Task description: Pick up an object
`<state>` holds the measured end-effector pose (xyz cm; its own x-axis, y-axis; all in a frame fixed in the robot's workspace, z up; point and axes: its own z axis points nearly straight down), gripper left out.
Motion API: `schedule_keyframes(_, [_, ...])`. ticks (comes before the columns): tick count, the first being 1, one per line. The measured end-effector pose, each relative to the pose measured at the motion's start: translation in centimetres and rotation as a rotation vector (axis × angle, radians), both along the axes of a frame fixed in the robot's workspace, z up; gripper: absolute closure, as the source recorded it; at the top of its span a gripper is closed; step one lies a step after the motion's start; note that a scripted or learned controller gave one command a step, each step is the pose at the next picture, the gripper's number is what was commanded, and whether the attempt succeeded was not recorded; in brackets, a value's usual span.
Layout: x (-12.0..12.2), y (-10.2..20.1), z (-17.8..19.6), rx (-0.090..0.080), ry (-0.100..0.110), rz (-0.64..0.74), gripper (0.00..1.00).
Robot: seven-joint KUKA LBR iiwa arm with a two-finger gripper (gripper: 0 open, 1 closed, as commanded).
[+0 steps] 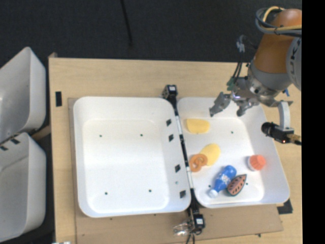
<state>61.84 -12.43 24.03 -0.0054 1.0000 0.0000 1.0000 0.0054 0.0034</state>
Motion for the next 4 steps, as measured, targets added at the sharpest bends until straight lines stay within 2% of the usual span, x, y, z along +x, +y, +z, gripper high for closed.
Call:
schedule_keyframes(1, [0.0, -0.3, 1.0, -0.002, 0.000, 0.000, 1.00])
schedule_keyframes(2, [0.6, -2.3, 12.7, -0.004, -0.010, -0.002, 1.00])
schedule_keyframes(3, [-1.6, -3.4, 27.1, -0.006, -0.016, -0.001, 1.00])
schedule_keyframes(4, [-0.7, 0.7, 11.1, 0.002, 0.017, -0.001, 1.00])
